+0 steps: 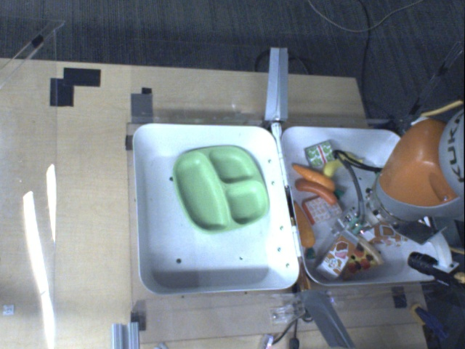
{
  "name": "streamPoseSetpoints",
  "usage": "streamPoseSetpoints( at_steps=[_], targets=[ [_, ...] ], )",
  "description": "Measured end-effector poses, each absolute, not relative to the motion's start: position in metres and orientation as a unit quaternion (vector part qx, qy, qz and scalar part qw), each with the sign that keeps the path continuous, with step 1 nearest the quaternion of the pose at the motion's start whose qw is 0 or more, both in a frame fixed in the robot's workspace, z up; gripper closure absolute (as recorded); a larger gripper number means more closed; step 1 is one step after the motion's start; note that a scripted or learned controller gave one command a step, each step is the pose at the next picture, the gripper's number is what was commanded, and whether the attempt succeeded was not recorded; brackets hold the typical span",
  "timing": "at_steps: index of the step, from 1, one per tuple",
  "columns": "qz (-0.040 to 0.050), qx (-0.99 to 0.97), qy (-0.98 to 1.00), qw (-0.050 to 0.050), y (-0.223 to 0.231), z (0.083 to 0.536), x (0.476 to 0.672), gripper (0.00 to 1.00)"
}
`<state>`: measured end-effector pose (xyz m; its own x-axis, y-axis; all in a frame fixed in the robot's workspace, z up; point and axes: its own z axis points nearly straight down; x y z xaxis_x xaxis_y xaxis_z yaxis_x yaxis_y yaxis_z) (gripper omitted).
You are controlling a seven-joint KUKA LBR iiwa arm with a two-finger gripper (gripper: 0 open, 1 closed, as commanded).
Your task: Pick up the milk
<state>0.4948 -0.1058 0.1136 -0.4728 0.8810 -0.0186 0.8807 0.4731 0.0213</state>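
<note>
Two bins side by side on bench [87,217]. Left bin [156,264]: divided tray [220,187] in middle. Right bin [378,140]: small carton [319,153] at far left corner; carrot [314,174] and sausage [317,190] just before it; box [349,257] at near edge. Arm [425,169] over right bin's right half.

— What do we see of the arm [425,173] itself?

— We see a rounded orange band, glossy, with a grey shell beside it carrying dark letters at the picture's edge.

— And lower down?

— We see a grey collar under the orange, black cables looping from it, and a small metal claw [352,222] with wiring, too cluttered for detail.
</note>
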Motion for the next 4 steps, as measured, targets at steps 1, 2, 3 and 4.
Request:
streamPoseSetpoints(
  at_steps=[1, 2, 3, 4],
  targets=[
    [0.0018, 0.511, 0.860, 0.004, -0.089, 0.229, 0.531, 1.00],
    [0.0018, 0.511, 0.860, 0.004, -0.089, 0.229, 0.531, 0.00],
    [0.0009, 0.535, 0.845, 0.003, -0.151, 0.164, 0.505, 0.00],
    [0.0012, 0.358, 0.934, 0.013, -0.202, 0.094, 0.495, 0.00]
  ],
)
